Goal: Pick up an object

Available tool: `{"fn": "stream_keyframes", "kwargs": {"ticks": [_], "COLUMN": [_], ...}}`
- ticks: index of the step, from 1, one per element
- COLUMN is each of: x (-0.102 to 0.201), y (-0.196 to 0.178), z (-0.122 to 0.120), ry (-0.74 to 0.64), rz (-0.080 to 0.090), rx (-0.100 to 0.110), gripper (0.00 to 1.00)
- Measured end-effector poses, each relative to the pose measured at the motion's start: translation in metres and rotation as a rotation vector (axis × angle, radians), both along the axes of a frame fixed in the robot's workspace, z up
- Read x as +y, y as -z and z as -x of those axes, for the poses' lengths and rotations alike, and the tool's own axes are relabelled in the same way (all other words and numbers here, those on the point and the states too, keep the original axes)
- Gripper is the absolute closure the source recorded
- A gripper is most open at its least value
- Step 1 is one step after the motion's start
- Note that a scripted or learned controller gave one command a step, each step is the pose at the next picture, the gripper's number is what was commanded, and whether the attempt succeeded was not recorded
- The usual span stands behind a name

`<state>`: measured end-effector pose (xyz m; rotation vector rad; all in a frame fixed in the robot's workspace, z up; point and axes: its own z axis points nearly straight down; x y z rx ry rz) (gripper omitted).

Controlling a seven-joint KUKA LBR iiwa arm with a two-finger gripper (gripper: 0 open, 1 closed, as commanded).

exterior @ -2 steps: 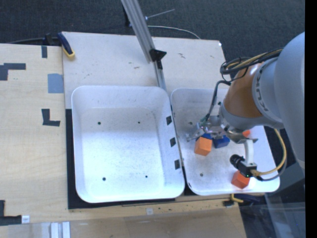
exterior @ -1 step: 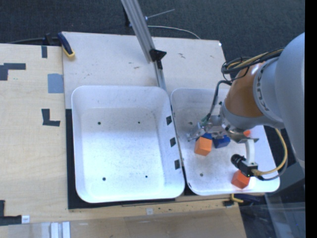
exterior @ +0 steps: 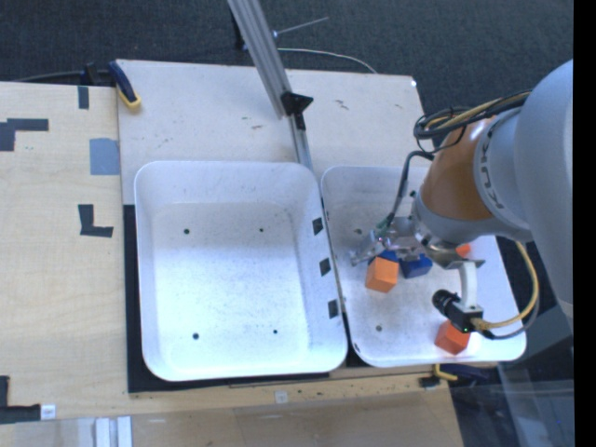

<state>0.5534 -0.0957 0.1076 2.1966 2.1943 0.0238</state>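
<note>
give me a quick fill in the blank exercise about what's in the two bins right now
1. The orange block lies in the ____ bin of the camera view.
2. Touching the orange block on its right is a ____ block.
3. The gripper hangs over the right bin, reaching in from the view's ____.
4. A second orange object lies near the right bin's ____ edge.

Missing words: right; blue; right; front

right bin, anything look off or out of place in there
Nothing looks spilled or damaged. The right bin holds an orange block sitting tilted beside a blue block under the end effector, and another orange block lies apart near the bin's front edge. The tilt is the only slightly odd thing.
</note>
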Motion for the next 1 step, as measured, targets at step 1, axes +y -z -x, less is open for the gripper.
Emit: {"fn": "stream_keyframes", "kwargs": {"ticks": [1], "x": [-0.0021], "y": [0.0001], "z": [-0.0069], "ry": [-0.001], "rz": [-0.002], "rx": [0.001], "gripper": [0.00]}}
